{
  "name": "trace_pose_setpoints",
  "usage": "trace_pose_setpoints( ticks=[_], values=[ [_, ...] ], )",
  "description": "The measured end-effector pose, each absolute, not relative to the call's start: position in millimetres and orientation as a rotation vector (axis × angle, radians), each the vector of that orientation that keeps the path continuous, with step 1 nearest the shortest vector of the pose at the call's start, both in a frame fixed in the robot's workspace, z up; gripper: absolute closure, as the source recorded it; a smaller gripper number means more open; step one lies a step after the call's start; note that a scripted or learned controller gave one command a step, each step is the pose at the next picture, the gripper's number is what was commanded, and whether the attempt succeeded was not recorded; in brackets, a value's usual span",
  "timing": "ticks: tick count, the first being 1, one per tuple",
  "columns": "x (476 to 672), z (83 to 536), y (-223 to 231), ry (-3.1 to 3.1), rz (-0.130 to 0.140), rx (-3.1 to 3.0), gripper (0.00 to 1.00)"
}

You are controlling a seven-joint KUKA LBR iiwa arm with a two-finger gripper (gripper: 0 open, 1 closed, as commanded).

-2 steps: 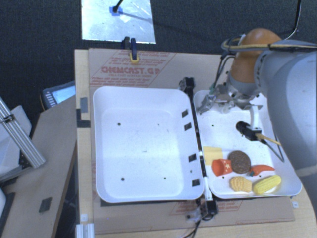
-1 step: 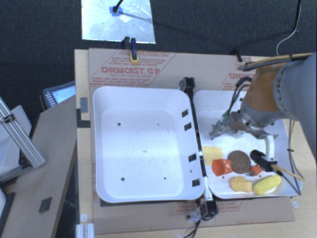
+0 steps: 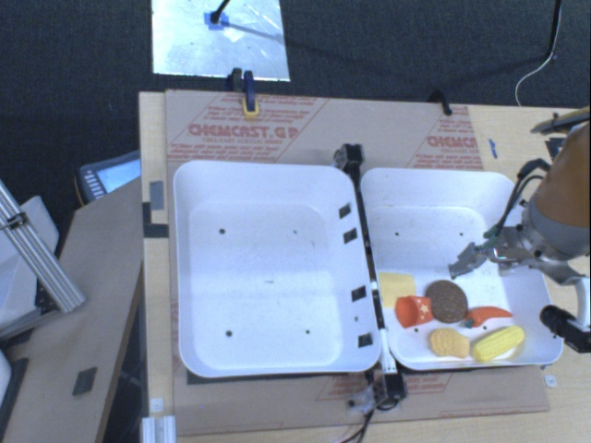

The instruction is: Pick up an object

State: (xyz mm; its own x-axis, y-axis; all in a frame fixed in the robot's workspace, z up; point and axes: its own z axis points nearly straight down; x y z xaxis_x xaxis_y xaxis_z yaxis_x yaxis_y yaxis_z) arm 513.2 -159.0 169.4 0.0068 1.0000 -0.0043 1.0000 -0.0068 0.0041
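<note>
— Where's the food?
— Brown patty (image 3: 447,300), red pepper (image 3: 413,310), corn (image 3: 499,342) lie clustered just below-left of the gripper (image 3: 464,263), in the right bin (image 3: 434,192).
— Gripping anything?
— Can't tell; it's blurred, arm cropped. Cardboard (image 3: 305,127) underneath, dark carpet beyond.

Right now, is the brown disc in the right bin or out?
In. The brown disc lies on the right bin's floor among the other food pieces.
</note>
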Motion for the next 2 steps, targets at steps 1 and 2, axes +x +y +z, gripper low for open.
trace_pose_setpoints(
  ticks=[1, 2],
  values=[
    [558.8, 81, -182, 2.221, 0.000, 2.217, 0.00],
    [628.2, 86, -129, 2.228, 0.009, 2.206, 0.00]
  ],
)
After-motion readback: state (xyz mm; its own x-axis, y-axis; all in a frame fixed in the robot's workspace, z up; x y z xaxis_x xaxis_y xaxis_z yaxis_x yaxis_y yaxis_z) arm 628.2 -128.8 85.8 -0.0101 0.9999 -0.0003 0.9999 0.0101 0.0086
